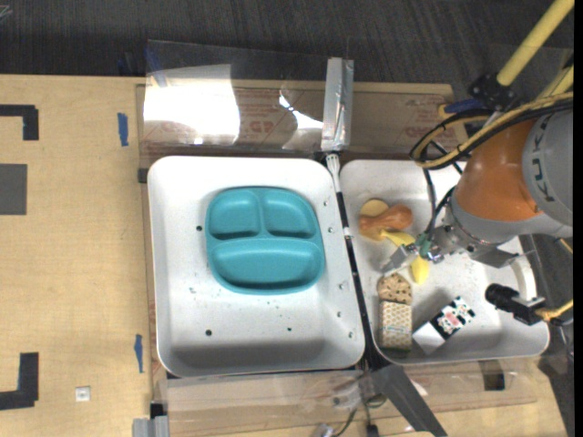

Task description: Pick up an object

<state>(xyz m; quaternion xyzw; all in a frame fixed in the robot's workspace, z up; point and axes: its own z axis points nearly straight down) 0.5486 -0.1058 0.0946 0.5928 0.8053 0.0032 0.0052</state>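
Gripper hangs low over the middle of the right bin, just beside a yellow object; its opening cannot be told. A teal divided plate sits centred in the left bin.

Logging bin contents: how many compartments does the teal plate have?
3: on the teal plate in the left bin, two small ones along the far side, one wide one on the near side.
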